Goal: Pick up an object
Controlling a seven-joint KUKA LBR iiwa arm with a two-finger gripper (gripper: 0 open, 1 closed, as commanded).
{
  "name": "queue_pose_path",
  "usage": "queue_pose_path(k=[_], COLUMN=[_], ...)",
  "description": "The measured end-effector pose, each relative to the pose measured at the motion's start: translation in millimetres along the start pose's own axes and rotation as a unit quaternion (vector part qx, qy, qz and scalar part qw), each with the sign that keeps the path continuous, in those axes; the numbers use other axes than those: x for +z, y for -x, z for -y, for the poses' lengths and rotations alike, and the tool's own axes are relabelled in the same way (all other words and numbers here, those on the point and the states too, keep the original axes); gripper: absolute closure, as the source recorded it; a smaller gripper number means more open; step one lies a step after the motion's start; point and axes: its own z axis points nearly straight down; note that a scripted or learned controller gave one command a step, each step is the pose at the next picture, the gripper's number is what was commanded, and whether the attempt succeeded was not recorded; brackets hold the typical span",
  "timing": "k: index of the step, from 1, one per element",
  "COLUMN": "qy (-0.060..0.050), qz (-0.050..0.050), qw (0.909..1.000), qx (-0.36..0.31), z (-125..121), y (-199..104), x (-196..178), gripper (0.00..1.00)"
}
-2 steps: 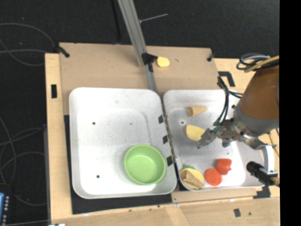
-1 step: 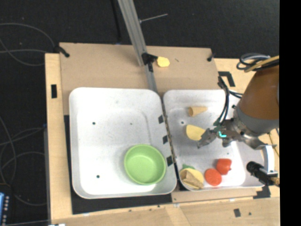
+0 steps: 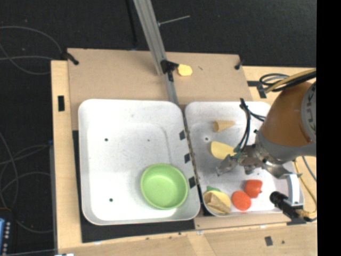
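Over the right bin, near its middle, you have the gripper, reaching in from the bin's right edge. Its dark fingers sit just beside a pale yellow wedge-shaped piece; whether they are spread or pressed together you cannot tell, and nothing shows between them.

Contents of the right bin:
- a small tan cone-shaped piece, toward the far edge;
- the yellow wedge, mid-bin, touching or nearly touching the fingers;
- a red piece and a rounder orange-red piece, toward the near right corner;
- a small bowl with tan scraps, at the near left corner.

Contents of the left bin:
- a green bowl, toward the near right corner.

On the bench beyond the bins: a small yellow item, by the foot of the metal post.

Step in hand, as you may judge it: the approach to a grasp, with the yellow wedge the likeliest target. No lift has begun. The next move calls for the fingers to straddle the wedge squarely, close, then rise; the wedge's sloped faces could let it slip aside.
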Motion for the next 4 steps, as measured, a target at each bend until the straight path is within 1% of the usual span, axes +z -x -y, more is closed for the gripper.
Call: queue_pose_path(k=[1,2,3,4], qy=[-0.001,0.001,0.004,0.006], qz=[0.0,0.0,-0.001,0.0], qw=[1.0,1.0,1.0,1.0], qx=[0.0,0.0,0.002,-0.003], z=[4.0,4.0,2.4,2.7], y=[11.1,12.9,12.7,13.2], x=[50.0,60.9,49.5,-14.2], gripper=[0.0,0.0,1.0,1.0])
